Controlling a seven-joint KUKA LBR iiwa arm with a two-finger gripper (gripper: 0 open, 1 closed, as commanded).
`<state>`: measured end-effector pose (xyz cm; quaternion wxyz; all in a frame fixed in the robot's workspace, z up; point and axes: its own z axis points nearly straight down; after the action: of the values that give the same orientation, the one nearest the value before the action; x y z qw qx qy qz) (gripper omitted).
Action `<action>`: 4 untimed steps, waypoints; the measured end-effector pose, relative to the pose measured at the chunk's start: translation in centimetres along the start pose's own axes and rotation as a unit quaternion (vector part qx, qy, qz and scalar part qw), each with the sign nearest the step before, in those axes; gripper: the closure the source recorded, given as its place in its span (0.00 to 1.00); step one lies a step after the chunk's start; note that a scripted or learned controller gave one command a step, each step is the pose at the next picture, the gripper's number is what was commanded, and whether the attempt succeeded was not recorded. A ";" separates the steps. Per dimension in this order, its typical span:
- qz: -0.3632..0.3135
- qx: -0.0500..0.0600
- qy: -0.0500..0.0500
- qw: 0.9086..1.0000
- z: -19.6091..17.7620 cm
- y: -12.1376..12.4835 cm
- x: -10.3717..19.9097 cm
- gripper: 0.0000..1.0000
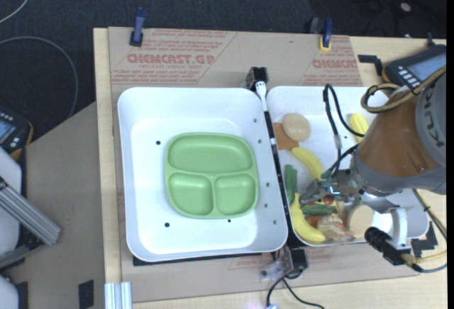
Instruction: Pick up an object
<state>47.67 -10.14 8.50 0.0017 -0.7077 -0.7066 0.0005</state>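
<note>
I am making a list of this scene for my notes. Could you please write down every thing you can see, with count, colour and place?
bins: two, white, side by side on the bench
divided plate: one, light green, middle of the left bin
bananas: two, yellow, right bin, one near its middle and one at its front edge
round pale food item: one, cream and tan, rear of the right bin
green vegetable piece: one, green, right bin by the left wall
small yellow item: one, yellow, rear right of the right bin
clamps: two, blue, rear edge of the bench
arm: one, grey with an orange band, over the right bin
jaws: down among the mixed food pieces, state unclear
</note>
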 end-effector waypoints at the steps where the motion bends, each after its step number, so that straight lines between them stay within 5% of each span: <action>1: 0.000 -0.004 -0.002 1.000 -1.0 0.4 -0.1 1.00; 2: 0.001 -0.005 -0.002 1.000 -2.0 0.4 -0.1 1.00; 3: -0.006 -0.006 0.001 1.000 -10.6 0.4 10.2 1.00; 4: -0.002 -0.003 -0.001 1.000 -9.9 4.3 10.9 1.00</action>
<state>52.01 0.73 18.45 -0.0010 -0.7063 -0.7079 -0.0006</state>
